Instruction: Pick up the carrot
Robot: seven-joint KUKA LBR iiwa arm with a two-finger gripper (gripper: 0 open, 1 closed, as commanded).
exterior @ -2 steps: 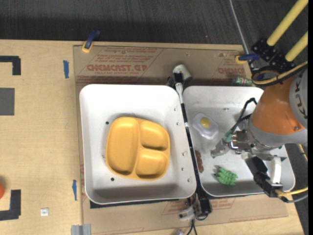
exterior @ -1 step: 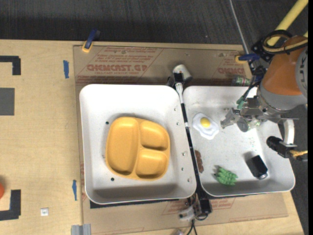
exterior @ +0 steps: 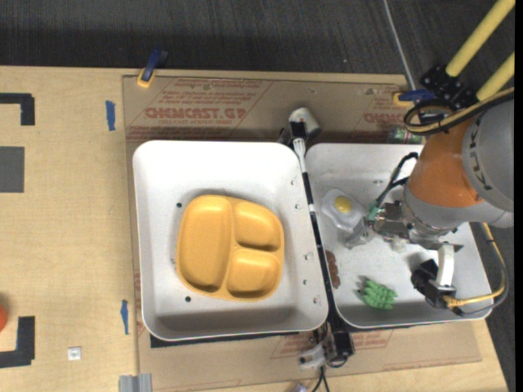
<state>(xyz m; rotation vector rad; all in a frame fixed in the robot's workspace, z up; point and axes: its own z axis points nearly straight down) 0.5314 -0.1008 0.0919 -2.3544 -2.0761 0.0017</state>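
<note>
My gripper (exterior: 369, 224) hangs low over the middle of the right bin (exterior: 359, 163), pointing left, below the grey wrist with its orange band (exterior: 437, 188). Just left of it lies a pale, see-through object with a yellow core (exterior: 340, 207), close to the gripper's tip or touching it; I cannot tell which. A green knobbly toy (exterior: 377, 293) lies in the same bin, toward the front, apart from the gripper. The arm and its cables cover the bin's right half.
The left bin (exterior: 155, 219) holds a yellow divided tray (exterior: 231, 246). A small brown mark (exterior: 331, 265) sits at the right bin's left wall. A black and white fitting (exterior: 435, 280) hangs off the arm near the bin's front right. Yellow poles (exterior: 482, 31) stand behind.
</note>
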